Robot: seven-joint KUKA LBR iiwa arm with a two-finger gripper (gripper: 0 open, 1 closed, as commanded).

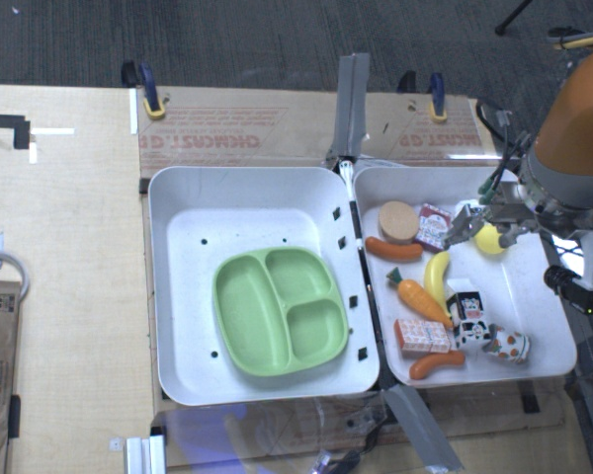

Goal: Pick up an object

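A small yellow ball (490,240) sits in the upper right part of the right bin (549,309), and it looks like the thing your gripper (489,227) is going for. The gripper is low over that ball, with 1 grey finger showing on each side of it, so the jaws stand apart around the ball rather than pressed against it; whether they touch it you cannot tell from here. The ball seems to rest on the bin floor, so nothing is lifted: the reach looks done, while the closing and the lift are left. Just left of the ball lies a small red packet (434,226), then a round tan bun (398,221) with a red sausage (394,250) below it. Below and left of the ball are a banana (436,275) and a carrot (422,302). Well left of the ball, the left bin (178,265) holds a green divided plate (280,309).
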